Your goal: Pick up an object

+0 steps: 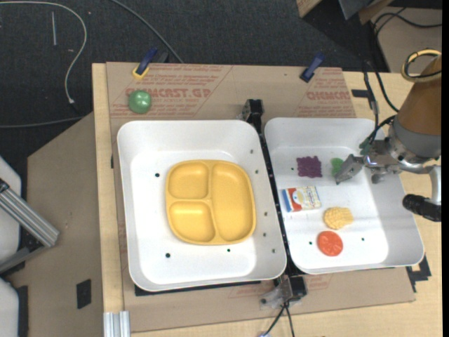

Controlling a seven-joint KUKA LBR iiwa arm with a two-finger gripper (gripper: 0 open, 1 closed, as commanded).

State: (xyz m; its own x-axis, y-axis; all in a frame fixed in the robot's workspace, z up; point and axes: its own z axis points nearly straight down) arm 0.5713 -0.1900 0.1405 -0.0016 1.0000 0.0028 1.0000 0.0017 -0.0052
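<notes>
My gripper (361, 173) hangs over the upper middle of the right bin (393, 255), open, with nothing between its fingers. A small green object (337, 165) lies just left of the left finger (346, 170), partly hidden by it. A purple grape-like piece (309, 166) sits further left. Below it lies a small white carton (301, 199) with red and blue print. A yellow corn-like piece (339, 217) and an orange-red round piece (330, 243) lie toward the bin's front.
The left bin (140, 258) holds a yellow divided plate (210, 202). A green ball (139, 102) rests on the cardboard behind the left bin. Blue clamps (311, 68) hold the cardboard's back edge. The grey arm (421, 121) comes in from the right.
</notes>
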